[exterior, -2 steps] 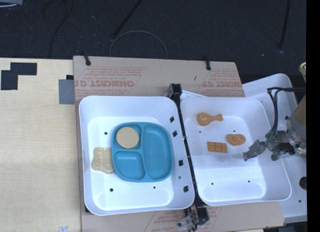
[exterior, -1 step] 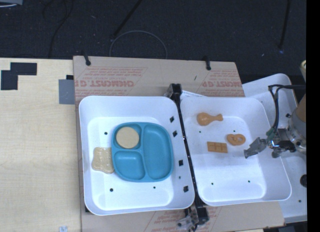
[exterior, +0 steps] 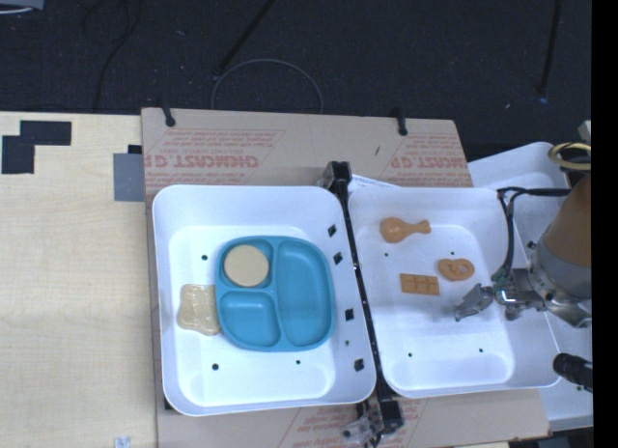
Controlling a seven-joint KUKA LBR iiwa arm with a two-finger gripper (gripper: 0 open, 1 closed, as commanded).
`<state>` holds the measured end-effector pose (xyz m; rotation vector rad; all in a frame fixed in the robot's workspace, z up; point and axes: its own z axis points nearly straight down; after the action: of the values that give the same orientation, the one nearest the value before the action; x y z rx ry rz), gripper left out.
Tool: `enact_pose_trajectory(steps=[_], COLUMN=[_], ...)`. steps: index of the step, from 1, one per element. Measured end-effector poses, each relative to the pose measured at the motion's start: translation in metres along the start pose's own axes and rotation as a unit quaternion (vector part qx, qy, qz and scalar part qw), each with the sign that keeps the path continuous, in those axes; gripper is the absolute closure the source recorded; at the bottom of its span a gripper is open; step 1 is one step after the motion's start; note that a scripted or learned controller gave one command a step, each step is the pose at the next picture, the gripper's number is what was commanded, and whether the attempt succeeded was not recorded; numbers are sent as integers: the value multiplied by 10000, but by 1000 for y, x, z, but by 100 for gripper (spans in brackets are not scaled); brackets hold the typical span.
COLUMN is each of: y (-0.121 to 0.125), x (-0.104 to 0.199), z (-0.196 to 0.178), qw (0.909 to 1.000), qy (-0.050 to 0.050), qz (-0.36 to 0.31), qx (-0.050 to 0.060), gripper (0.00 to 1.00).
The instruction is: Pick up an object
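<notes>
Waffle-like brown piece [exterior: 419, 285] — lying flat in the right bin [exterior: 488, 378], just left of the gripper [exterior: 470, 303], whose fingers are appearing parted and holding nothing — probably light, stiff moulded plastic, best pinched across its short edges

Pale wooden bench [exterior: 68, 272] topped with a cardboard sheet [exterior: 290, 152], against dark carpeted floor [exterior: 319, 31] crossed by loose cables [exterior: 259, 12].
</notes>
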<state>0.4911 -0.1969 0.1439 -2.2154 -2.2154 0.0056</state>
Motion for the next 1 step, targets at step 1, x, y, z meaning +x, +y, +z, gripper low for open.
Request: enact_pose_trajectory(steps=[1], y=[-1], x=[1], z=[54], qw=[10000], qy=[1], qz=[0], qx=[-3], gripper=[0])
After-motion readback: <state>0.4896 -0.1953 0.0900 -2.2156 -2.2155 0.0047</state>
